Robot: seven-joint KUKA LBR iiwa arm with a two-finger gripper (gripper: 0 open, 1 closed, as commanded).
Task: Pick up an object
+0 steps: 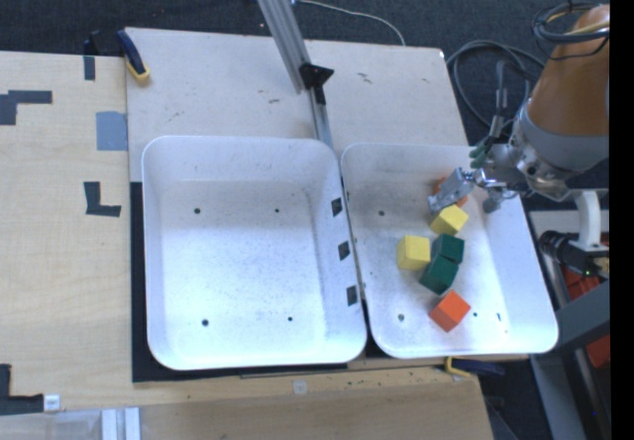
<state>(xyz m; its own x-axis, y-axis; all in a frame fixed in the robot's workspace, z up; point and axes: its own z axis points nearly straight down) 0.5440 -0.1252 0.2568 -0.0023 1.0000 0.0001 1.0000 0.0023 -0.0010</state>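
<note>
The right bin [515, 329] holds several blocks. A yellow block [451, 220] lies just below my gripper [458, 188], which hangs over the bin's upper right part. A small orange piece [437, 191] peeks out at the gripper's left tip, partly hidden by it. A second yellow block [414, 252] touches a dark green block [442, 266]. Nearer the front edge of the bin sits an orange block [451, 310]. The grey and orange arm [570, 101] comes in from the right.
The left bin [158, 260] adjoins the right one along a shared rim. A slanted metal pole [285, 22] ends at the bins' far edge. A yellow-blue clamp [133, 55] lies at the board's far left. Cables [495, 71] loop behind the arm.
</note>
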